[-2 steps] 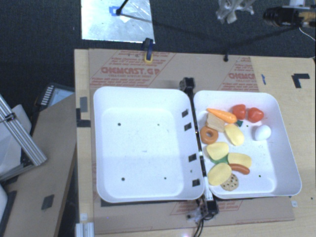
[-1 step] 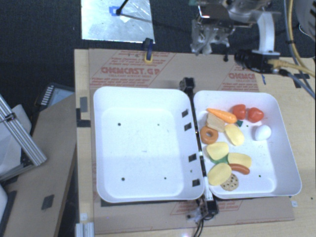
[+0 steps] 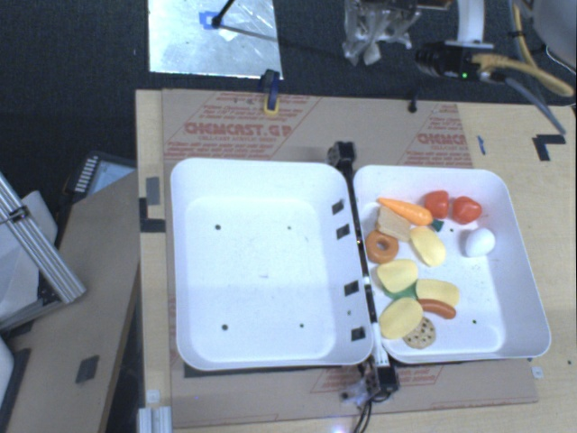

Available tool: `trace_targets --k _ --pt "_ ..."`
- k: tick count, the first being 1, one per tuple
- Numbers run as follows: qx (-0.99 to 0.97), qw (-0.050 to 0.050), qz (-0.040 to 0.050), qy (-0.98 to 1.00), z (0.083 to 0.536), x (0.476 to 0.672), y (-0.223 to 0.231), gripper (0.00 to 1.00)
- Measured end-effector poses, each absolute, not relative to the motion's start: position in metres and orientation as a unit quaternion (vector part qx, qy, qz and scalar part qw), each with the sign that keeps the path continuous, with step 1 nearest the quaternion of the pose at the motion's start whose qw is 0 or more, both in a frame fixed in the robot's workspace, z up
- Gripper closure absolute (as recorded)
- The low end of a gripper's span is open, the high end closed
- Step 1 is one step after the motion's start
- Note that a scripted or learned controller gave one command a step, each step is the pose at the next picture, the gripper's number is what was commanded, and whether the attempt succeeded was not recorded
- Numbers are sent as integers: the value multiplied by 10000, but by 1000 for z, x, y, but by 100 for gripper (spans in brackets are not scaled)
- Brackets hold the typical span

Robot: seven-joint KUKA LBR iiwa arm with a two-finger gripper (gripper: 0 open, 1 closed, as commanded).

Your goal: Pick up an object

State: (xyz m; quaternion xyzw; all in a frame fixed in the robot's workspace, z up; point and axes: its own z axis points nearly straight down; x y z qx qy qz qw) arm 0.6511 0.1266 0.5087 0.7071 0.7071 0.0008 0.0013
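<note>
The right bin [image 3: 518, 242] holds several toy foods. An orange carrot [image 3: 404, 210] lies at its far left, with two red tomatoes [image 3: 436, 204] [image 3: 466, 209] beside it and a white egg [image 3: 479, 242] further right. A doughnut [image 3: 382, 246], a yellow oval piece [image 3: 427, 245], a pale yellow piece [image 3: 397, 276], a sausage [image 3: 439, 309] and a cookie [image 3: 419, 334] sit closer to the front. My gripper [image 3: 365, 50] hangs beyond the bench's far edge, well away from the bins, open, with nothing between its fingers.
The left bin [image 3: 189, 242] adjoins the right one along a black clipped seam [image 3: 361, 269]. A shiny metal sheet [image 3: 212, 25] lies on the floor at the back left. Cables [image 3: 523, 66] run at the back right. An aluminium frame [image 3: 36, 251] stands at the left.
</note>
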Motion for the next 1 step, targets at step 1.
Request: trace_targets --k 1 --pt "7052 4 8 7090 514 626 148 100"
